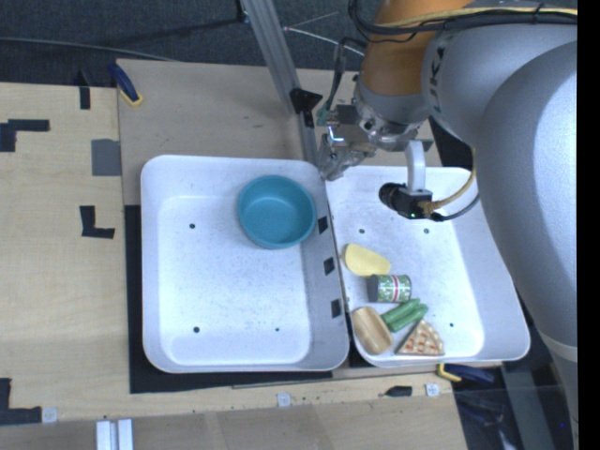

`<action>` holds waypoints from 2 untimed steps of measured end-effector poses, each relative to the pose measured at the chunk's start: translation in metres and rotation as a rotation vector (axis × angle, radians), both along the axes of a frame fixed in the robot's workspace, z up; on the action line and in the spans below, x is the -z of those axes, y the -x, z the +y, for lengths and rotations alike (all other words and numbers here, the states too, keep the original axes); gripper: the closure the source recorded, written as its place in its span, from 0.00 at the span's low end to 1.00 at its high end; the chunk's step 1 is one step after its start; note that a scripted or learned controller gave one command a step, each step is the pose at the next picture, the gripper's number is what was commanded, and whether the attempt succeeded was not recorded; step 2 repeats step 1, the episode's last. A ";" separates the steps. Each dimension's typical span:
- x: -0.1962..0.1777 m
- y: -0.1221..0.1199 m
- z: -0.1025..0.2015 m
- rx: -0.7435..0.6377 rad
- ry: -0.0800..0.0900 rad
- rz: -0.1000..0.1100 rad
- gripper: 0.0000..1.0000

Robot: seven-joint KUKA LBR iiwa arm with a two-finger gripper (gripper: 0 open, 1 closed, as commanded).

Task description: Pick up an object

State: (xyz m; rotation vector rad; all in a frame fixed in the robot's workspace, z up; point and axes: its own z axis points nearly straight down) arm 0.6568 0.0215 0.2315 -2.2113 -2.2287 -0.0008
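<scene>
Two shallow white bins sit on a wooden bench. Poised at the right bin's (469, 279) far edge, the gripper (339, 157) carries nothing visible; its grip state is unclear. Approach step: toy foods, including a green can (391, 288), lie below-right, needing a descent.

even bright light, soft shadows, slightly grainy, mild blur

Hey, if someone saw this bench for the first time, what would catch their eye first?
Probably the big grey arm with its orange band, filling the right side and reaching over the top edge of the bins. Next, the blue bowl, alone in the left bin near its upper right corner. Then the cluster of small toy foods in the right bin.
</scene>
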 end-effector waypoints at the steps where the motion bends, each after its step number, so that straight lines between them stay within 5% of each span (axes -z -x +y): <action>1: -0.008 0.004 0.057 0.000 0.000 0.000 1.00; 2: -0.008 0.004 0.057 0.000 0.000 0.000 1.00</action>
